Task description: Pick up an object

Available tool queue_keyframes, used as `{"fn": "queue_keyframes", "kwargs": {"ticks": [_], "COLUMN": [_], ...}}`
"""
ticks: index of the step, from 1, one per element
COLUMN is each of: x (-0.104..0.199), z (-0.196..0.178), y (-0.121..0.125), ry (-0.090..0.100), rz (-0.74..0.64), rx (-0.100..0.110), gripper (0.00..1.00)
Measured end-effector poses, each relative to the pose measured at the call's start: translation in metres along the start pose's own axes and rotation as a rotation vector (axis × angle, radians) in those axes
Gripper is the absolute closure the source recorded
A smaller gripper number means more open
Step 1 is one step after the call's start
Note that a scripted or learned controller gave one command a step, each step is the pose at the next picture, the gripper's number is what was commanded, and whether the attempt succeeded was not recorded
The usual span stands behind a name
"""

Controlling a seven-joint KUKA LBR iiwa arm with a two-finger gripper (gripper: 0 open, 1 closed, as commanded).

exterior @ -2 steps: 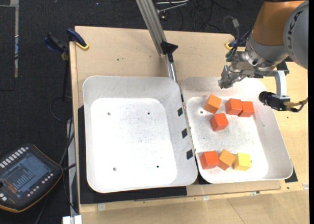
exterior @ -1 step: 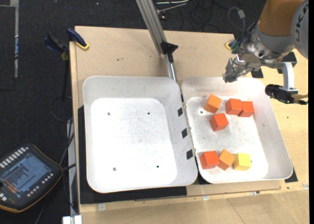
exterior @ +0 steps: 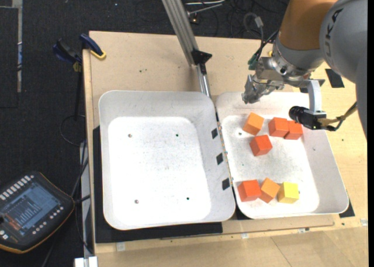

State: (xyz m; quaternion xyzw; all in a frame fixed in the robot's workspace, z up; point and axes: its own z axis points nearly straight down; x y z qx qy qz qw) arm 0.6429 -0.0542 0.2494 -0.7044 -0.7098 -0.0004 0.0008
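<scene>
In the right bin (exterior: 327, 201) lie several small blocks. An orange block (exterior: 253, 123) sits near the bin's far left, with two red-orange blocks (exterior: 285, 127) to its right and another red-orange block (exterior: 260, 144) just below. Along the near side lie a red-orange block (exterior: 249, 190), an orange block (exterior: 269, 189) and a yellow block (exterior: 289, 191). My gripper (exterior: 252, 96) hangs over the bin's far left rim, just above and behind the orange block, with nothing visible between its fingers.
The left bin (exterior: 117, 108) stands beside the right one, with black clips along the shared edge. A slanted metal pole (exterior: 178, 17) rises behind the bins. A black cable end (exterior: 307, 117) hangs over the right bin's far side. A teach pendant (exterior: 29, 210) lies at lower left.
</scene>
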Motion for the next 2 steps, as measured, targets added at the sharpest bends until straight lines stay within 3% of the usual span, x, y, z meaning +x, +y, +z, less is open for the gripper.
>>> {"fn": "queue_keyframes", "kwargs": {"ticks": [2], "x": [0.116], "z": [0.022], "y": [-0.02], "ry": [0.001], "rz": [-0.001], "rx": [0.001], "gripper": [1.0]}}
